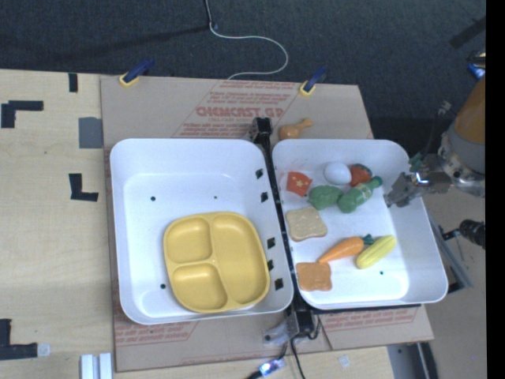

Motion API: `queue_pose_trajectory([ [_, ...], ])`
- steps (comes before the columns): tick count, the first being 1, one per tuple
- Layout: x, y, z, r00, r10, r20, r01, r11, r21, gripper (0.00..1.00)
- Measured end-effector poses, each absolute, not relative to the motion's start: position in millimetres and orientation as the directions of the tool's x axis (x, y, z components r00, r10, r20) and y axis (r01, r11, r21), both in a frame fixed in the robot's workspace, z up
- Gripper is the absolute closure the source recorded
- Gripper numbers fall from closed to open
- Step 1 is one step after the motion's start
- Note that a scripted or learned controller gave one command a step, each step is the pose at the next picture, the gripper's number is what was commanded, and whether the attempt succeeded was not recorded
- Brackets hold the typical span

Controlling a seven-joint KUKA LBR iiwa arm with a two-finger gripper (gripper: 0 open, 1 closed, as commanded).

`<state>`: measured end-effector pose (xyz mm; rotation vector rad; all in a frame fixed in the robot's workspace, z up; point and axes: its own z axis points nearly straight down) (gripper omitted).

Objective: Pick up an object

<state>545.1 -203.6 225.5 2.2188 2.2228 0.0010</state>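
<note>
The right bin [422, 247] holds several toy foods. A white egg [338, 172], a red tomato [360, 174] and a red-orange piece [298, 182] lie at the back, with two green vegetables [323, 197] [355, 197] just in front. Nearer me are a bread slice [305, 223], a carrot [342, 249], a yellow corn cob [375, 252] and an orange toast-like piece [314, 276]. My gripper [401, 190] hangs over the bin's right rim, just right of the green vegetables and apart from them.
The left bin [126, 212] holds a yellow divided plate [215, 260]. A tan toy drumstick [294, 128] lies on the cardboard behind the bins. A black hinge strip [274, 212] runs between the bins. The grey arm [465, 152] enters from the right.
</note>
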Motion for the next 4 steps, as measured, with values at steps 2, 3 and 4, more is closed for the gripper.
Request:
queue_pose_trajectory([
  [2, 581.4, -104, 222, -0.006, 1.0, 0.001, 1.0, 0.006, -0.002, 1.0],
  [3, 610.0, -55, 214, -0.006, 1.0, 0.0, 1.0, 0.006, -0.001, 1.0],
  [4, 608.8, -48, 232, -0.002, 1.0, 0.001, 1.0, 0.002, 0.0, 1.0],
])
